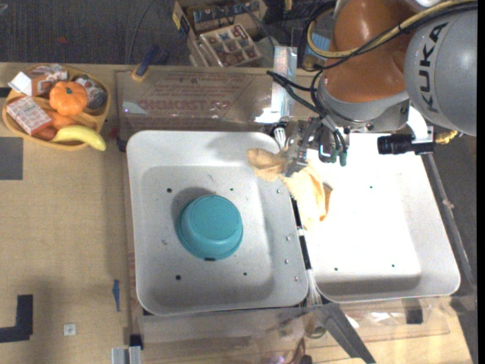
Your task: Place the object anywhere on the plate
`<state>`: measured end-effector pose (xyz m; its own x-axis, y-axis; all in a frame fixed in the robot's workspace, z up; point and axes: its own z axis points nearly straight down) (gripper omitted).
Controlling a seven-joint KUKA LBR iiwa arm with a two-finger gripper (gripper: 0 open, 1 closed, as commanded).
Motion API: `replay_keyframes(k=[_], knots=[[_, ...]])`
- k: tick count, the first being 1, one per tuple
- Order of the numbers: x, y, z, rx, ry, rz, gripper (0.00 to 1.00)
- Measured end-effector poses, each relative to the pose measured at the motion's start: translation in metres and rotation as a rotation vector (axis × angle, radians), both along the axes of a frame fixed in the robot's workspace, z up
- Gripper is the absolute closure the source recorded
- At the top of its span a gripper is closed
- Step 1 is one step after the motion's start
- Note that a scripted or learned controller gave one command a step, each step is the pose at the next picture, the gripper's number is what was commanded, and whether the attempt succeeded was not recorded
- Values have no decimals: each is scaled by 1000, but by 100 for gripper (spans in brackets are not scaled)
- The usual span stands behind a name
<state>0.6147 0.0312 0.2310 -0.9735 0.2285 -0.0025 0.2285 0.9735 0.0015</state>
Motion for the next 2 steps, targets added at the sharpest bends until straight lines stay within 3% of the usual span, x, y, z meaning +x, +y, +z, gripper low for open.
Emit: replay_keyframes(k=[1,2], knots=[[-12,58,-4,0,-1,228,100],[-28,108,-4,1,-1,231,100]])
